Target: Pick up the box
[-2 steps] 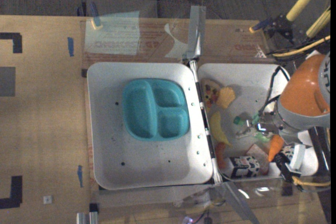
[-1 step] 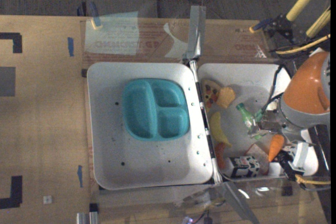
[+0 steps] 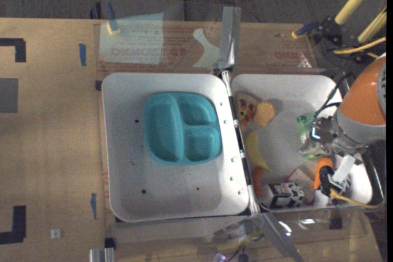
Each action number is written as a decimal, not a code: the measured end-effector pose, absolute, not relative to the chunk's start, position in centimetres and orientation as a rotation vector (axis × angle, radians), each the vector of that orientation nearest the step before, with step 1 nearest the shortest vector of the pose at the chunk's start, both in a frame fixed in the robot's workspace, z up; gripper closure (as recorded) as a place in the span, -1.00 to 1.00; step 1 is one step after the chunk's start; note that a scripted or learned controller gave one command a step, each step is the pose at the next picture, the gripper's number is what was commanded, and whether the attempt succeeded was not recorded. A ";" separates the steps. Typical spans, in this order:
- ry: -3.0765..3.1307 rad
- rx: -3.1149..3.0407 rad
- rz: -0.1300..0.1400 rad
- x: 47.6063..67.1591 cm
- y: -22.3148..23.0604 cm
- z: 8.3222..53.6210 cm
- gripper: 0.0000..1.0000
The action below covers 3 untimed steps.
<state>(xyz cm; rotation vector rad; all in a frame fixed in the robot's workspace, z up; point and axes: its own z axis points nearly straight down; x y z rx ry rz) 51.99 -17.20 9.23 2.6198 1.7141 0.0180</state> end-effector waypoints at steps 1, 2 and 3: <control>1.371 2.826 -0.002 55.8 -20.8 27.1 1.00; 1.371 2.827 -0.003 55.8 -20.7 27.0 -1.00; 1.411 2.806 -0.001 60.0 -20.3 32.2 -1.00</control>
